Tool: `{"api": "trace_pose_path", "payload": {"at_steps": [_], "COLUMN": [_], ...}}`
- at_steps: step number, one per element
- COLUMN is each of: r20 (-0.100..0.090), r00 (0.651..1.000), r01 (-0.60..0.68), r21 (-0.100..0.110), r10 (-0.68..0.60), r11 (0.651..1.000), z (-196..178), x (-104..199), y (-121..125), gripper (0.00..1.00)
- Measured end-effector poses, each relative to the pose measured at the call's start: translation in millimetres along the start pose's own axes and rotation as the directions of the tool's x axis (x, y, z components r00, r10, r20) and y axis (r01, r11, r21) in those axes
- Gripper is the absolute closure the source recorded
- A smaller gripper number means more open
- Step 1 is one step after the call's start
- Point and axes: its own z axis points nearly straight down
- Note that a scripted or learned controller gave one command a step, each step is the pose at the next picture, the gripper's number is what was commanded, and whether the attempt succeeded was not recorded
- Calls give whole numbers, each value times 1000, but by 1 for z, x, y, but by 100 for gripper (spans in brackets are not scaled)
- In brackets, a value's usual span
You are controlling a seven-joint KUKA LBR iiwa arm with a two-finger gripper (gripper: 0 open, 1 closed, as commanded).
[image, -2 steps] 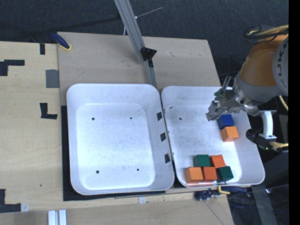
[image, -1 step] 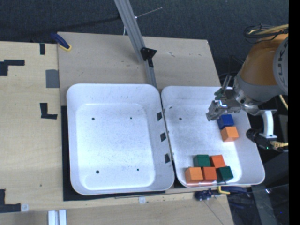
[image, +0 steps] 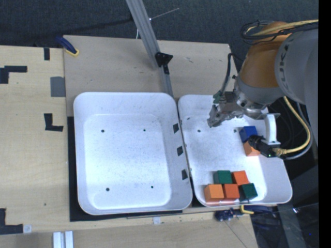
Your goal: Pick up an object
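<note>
Clustered blocks (image: 229, 185) at right bin's (image: 199, 154) near end: probably light, rigid, smooth, best pinched across flat opposite faces; end effector (image: 216, 119) above bin's far end, finger state unreadable.

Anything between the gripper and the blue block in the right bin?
Nothing visible. The gripper hangs over bare floor of the right bin, and the blue block lies just to its right in the camera view, with an orange block beyond it.
</note>
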Motion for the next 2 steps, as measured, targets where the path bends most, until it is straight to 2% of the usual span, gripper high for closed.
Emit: {"api": "trace_pose_path", "payload": {"at_steps": [1, 2], "r20": [0, 0], "r00": [1000, 1000], "r01": [1, 0], "r21": [-2, -2], "r10": [-1, 0], "r11": [1000, 1000], "z": [-9, -22], "x": [54, 105], "y": [33, 55], "gripper": [100, 100]}}
